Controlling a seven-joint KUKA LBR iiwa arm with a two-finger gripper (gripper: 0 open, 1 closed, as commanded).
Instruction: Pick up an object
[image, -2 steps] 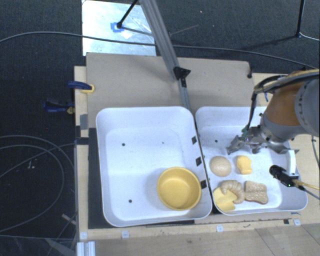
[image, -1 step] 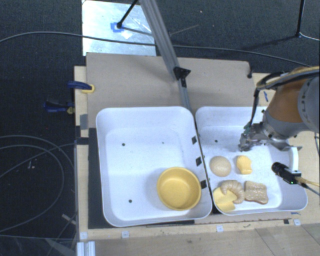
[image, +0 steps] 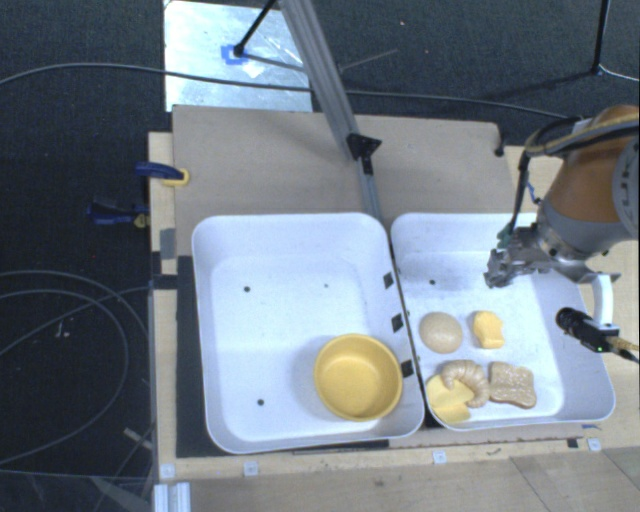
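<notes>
My gripper (image: 497, 274) hangs over the right bin (image: 440, 232), near its right-hand middle, above and slightly right of the food pieces. Below it lie a pale round bun (image: 440, 332) and a small yellow block (image: 487, 329). Nearer the front edge sit a croissant-shaped piece (image: 468, 379), a toast-like brown slice (image: 512, 384) and a flat yellow piece (image: 447, 402). A yellow bowl (image: 358, 376) rests in the front right part of the left bin (image: 230, 250). Nothing shows between the fingers.
A slanted grey pole (image: 335, 85) runs from the top down to the seam between the bins. Blue and yellow clamps (image: 160, 175) grip the bench's left edge. Cables trail across the dark floor on the left.
</notes>
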